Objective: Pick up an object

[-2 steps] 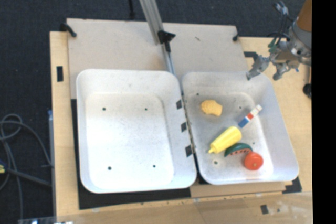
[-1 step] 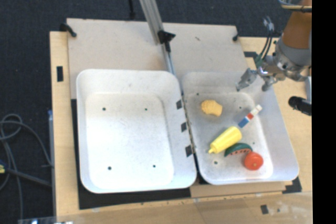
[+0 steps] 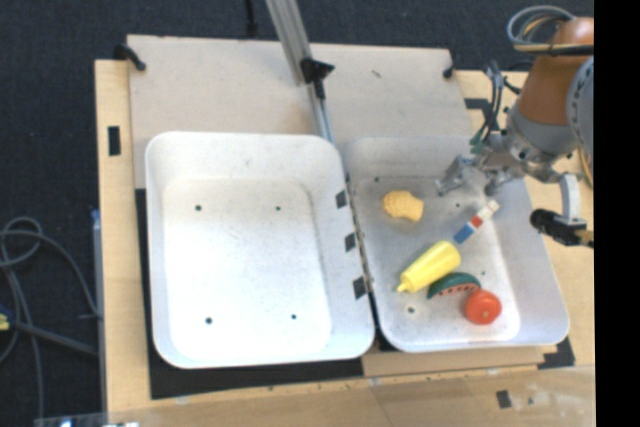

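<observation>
The right bin holds a pale yellow lumpy piece, a yellow bottle-shaped toy, a green and red watermelon slice, a red tomato and a small white, red and blue tube. My gripper hangs over the bin's upper right part, open, with nothing between its fingers. It is above and just behind the tube, and to the right of the pale yellow piece.
The left bin lies beside the right one. A slanted metal pole rises from behind the bins' shared edge. The arm comes in from the right. Cables lie on the floor at the left.
</observation>
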Robot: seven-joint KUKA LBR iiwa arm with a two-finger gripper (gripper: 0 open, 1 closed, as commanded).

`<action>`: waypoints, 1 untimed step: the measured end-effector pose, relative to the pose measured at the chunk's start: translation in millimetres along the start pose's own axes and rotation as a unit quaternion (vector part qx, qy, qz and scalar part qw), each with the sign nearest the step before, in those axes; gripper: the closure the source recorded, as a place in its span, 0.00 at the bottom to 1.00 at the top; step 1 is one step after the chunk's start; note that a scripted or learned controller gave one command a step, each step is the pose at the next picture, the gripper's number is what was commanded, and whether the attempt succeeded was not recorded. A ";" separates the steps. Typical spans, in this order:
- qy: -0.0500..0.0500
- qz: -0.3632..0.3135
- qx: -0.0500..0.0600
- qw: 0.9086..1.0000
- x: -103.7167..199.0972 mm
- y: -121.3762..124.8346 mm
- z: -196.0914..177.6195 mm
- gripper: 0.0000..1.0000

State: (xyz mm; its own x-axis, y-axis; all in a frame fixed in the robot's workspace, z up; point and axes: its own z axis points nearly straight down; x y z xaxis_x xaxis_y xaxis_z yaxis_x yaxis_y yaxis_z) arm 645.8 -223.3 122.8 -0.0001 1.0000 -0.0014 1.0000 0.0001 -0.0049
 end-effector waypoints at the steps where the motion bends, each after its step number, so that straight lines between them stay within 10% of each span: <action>1: -0.002 0.000 -0.005 1.000 -1.6 2.6 -16.7 1.00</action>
